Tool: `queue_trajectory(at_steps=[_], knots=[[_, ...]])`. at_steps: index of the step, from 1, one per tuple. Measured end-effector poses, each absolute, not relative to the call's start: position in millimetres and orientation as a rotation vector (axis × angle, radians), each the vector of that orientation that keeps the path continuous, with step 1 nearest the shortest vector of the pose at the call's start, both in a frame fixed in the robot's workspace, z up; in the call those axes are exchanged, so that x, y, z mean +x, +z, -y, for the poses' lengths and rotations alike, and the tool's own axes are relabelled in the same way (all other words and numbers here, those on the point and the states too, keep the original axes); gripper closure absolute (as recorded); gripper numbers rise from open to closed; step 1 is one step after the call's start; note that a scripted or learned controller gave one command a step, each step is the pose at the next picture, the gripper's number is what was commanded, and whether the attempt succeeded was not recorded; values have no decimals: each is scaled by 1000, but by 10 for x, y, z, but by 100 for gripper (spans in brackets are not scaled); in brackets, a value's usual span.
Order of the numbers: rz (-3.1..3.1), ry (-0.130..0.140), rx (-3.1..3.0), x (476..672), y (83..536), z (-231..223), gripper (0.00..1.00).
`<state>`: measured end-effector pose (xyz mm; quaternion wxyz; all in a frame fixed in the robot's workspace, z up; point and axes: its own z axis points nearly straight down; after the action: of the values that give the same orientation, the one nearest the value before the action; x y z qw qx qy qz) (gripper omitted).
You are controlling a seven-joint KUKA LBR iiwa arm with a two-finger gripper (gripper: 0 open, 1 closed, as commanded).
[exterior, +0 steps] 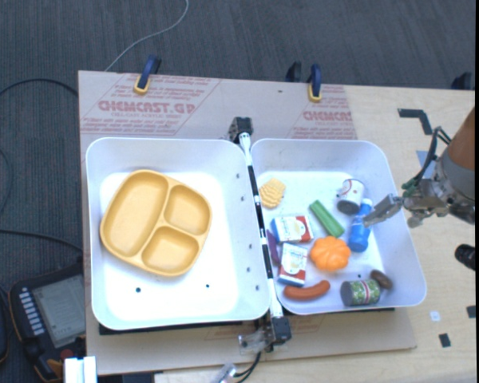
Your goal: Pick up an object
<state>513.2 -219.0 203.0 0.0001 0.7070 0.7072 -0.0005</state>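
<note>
The right bin [399,250] holds several small items. Among them are a blue bottle [358,230], an orange fruit [330,253], a green stick [326,218], a white and red can [350,196] and a yellow waffle [272,191]. It also holds two small cartons [291,229], a sausage [306,291] and a green can [361,292]. My gripper [401,211] hangs over the bin's right rim, just right of the blue bottle. It is open, with one finger [382,210] reaching toward the bottle and nothing between the fingers.
A yellow divided plate [156,222] lies in the left bin [223,294]. Clamps [314,82] hold the board at the back. Cables and a pendant [52,306] lie on the floor to the left.
</note>
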Motion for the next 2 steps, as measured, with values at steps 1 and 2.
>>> queue_trajectory(at_steps=[1, 2], knots=[[-2226, 6, 2218, 5291, 960, 2064, 0], [-2223, 4, 2219, 5290, 1062, 2074, 100]])
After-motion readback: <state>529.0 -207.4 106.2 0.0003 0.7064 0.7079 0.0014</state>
